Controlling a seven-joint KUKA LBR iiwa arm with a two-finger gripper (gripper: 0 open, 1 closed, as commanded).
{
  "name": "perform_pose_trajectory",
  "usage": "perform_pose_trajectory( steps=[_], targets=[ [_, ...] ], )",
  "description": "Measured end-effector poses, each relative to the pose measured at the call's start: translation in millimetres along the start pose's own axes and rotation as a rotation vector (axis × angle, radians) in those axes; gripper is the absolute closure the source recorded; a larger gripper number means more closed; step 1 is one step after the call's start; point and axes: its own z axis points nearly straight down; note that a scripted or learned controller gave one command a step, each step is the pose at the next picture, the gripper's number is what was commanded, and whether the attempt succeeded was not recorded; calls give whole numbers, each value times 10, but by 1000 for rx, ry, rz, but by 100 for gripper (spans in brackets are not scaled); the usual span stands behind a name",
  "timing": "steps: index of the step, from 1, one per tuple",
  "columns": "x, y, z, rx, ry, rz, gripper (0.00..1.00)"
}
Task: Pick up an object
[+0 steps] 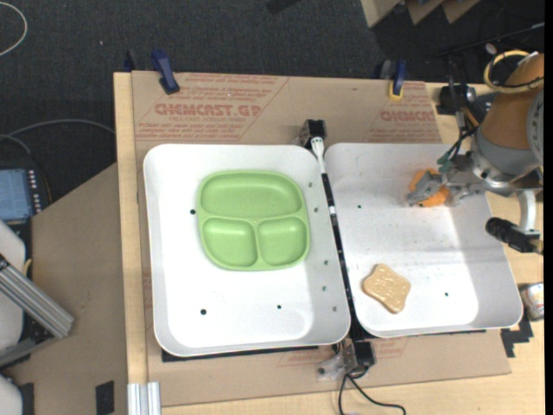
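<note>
The gripper (429, 193) sits low in the right bin (467, 301) on a small orange object (429, 188), apparently pinching it, with the lift not yet made.

The grey arm with the orange band (510, 111) comes in from the right. Its two-finger gripper (429, 190) sits low over the right white bin (467, 309), near the far side.

fixed overhead camera, slanted down, both bins (173, 318)

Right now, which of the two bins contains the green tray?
The left bin holds the green divided tray; the right bin holds a tan biscuit-like piece and the gripper.
</note>
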Motion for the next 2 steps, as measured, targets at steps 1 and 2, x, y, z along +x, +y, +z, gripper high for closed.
perform_pose_trajectory(
  steps=[1,2],
  targets=[
    [8,293,14,7,7,-1,0],
    [14,371,22,19,11,0,0]
  ],
)
